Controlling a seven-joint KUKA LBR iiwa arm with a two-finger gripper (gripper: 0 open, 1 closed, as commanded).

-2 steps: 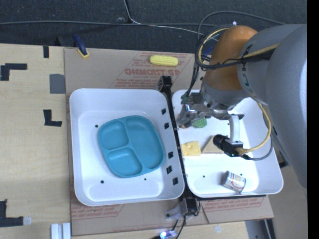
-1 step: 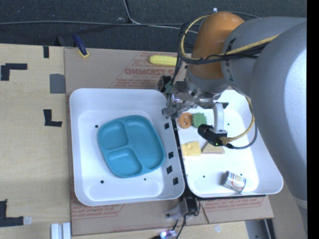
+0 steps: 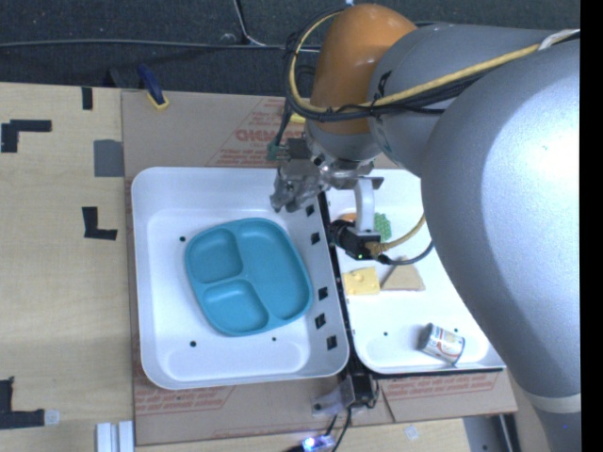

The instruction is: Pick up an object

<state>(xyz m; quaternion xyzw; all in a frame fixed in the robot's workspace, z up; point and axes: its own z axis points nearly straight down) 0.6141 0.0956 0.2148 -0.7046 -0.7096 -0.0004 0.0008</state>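
My gripper (image 3: 290, 194) hangs over the far right corner of the left bin (image 3: 151, 252), just above the divider between the two bins. Nothing visible is held in it. A blue divided plate (image 3: 247, 276) lies flat in the left bin, below and to the left of the gripper. The right bin (image 3: 405, 347) holds a yellow block (image 3: 360, 282), a tan flat piece (image 3: 403, 278), a green item (image 3: 382, 224), a small orange item (image 3: 347, 218) and a silver can (image 3: 441, 343) lying on its side. The arm hides the right bin's far part.
The large grey arm with its orange band (image 3: 353, 50) covers the right side of the scene. Cardboard (image 3: 207, 130) lies under the bins. A black cable (image 3: 363, 243) loops down by the divider. Wooden bench (image 3: 57, 281) lies to the left.
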